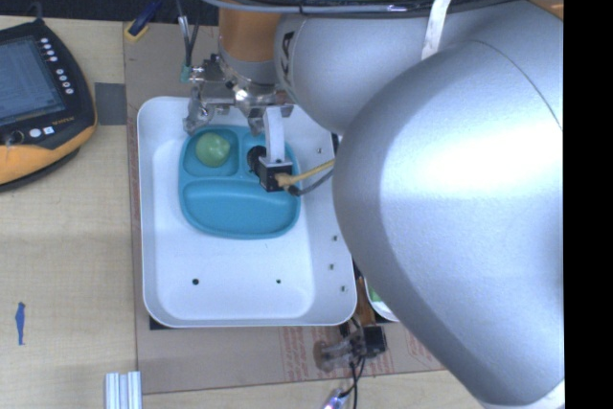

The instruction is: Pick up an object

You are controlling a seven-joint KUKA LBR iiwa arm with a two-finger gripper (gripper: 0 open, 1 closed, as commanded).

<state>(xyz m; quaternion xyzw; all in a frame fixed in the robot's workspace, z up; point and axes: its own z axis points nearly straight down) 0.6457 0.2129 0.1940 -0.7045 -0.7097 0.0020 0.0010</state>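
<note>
A blue divided plate lies in the back half of the left white bin. A yellow-green ball rests in the plate's back-left compartment. My gripper hangs just behind and above the ball, near the bin's back wall. Its two metal fingers stand apart, open, with nothing between them. The ball sits just in front of the gap and apart from the fingertips.
The bulky grey arm covers the right bin and most of the view's right side. A teach pendant with an orange edge lies on the bench at the left. The bin's front half is bare white floor.
</note>
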